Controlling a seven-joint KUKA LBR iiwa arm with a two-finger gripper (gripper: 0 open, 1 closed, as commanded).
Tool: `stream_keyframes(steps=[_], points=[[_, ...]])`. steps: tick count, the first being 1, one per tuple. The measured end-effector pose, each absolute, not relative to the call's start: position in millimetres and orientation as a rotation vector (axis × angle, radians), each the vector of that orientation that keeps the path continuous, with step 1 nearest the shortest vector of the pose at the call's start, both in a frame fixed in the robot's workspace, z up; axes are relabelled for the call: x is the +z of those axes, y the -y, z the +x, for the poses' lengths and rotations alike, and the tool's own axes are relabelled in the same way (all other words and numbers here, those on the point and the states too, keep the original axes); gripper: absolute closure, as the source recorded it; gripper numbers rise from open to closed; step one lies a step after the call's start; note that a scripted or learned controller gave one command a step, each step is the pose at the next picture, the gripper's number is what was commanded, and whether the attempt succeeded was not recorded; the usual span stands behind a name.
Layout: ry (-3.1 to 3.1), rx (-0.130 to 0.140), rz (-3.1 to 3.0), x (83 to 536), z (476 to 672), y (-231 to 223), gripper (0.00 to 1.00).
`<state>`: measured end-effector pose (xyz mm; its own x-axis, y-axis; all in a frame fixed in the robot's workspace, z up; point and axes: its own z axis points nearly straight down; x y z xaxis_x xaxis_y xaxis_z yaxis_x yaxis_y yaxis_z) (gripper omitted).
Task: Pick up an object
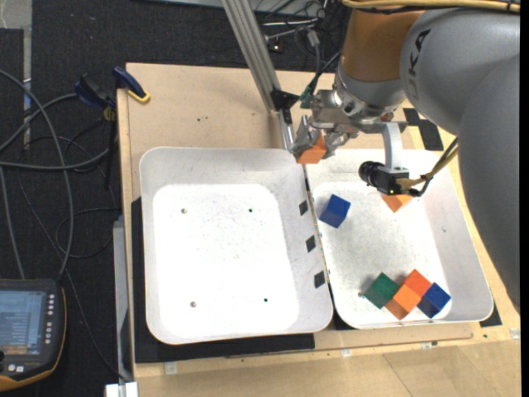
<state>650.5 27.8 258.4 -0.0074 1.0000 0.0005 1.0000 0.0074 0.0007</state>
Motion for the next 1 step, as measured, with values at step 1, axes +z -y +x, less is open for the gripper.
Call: stream_keyframes(steps=[1], points=[[-2.23, -0.001, 2.215, 252.5, 646.5, -81.8, 1.0]])
